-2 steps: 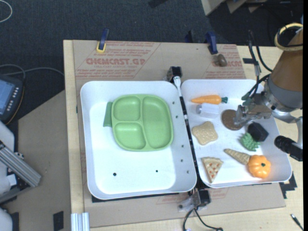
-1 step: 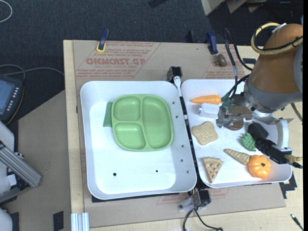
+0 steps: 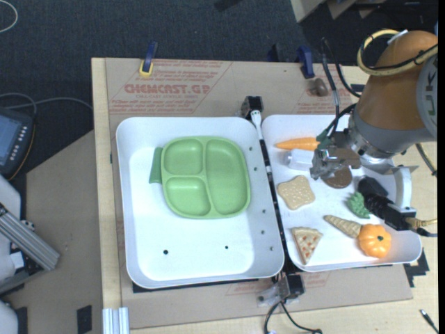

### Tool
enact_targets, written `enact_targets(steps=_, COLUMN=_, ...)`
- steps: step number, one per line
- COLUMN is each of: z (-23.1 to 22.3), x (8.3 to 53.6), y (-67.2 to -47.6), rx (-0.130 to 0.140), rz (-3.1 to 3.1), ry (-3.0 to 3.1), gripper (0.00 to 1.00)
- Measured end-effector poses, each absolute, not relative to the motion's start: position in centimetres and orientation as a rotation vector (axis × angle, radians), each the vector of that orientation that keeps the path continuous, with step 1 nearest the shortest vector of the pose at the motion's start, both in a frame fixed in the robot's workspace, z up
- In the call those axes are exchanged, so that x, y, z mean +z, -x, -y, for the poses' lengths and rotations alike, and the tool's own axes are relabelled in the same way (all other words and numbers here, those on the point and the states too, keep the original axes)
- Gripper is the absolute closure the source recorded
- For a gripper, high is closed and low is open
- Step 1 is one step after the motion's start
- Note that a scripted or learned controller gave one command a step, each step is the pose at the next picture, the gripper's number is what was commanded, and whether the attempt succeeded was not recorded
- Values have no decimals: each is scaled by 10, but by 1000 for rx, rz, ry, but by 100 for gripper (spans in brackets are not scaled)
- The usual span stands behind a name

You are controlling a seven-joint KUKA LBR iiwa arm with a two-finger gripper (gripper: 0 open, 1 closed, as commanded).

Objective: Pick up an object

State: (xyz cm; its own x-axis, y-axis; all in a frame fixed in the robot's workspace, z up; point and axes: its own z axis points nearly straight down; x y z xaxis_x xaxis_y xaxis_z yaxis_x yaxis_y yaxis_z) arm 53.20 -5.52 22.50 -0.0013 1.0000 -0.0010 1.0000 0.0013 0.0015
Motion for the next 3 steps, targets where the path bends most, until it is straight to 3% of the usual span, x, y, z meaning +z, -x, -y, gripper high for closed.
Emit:
enact_targets(steps=1, z=56, x=223, y=-512, rx=-3, rz=-2222, ry=-2225, gripper=100)
enact_targets(steps=2, z=55, x=228, y=-532, rx=3, rz=-2221, ry=-2218, gripper=100)
enact_targets(steps=3, z=53, x=227, y=-511, rx=-2, rz=-2221, ry=-2225, gripper=100)
